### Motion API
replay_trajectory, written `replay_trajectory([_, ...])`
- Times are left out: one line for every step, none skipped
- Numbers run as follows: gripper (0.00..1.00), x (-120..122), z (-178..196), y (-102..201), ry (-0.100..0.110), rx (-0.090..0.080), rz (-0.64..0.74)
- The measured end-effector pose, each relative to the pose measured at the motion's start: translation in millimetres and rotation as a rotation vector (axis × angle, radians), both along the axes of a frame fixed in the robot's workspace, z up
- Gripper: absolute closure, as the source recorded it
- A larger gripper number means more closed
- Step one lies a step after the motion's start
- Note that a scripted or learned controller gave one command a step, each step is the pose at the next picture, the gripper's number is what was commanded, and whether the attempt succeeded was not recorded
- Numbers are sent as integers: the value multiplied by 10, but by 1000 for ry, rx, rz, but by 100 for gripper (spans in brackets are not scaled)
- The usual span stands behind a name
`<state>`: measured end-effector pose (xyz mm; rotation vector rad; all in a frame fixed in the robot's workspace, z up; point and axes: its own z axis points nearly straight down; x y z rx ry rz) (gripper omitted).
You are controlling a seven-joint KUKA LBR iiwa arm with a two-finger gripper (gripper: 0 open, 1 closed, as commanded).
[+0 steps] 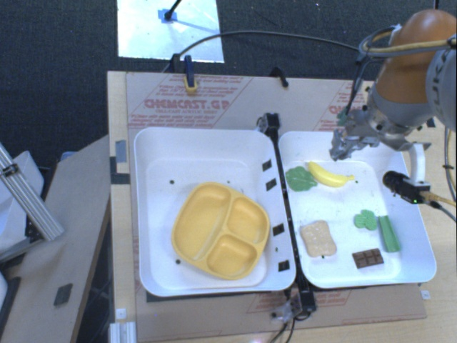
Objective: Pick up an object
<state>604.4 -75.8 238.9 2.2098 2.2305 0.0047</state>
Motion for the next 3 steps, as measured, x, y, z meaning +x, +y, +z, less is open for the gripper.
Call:
replay_trajectory([100,113,63,496,-1,0,0])
replay_trajectory([100,104,-82,1021,3,1,0])
replay_trajectory([100,276,-89,1493,0,1,0])
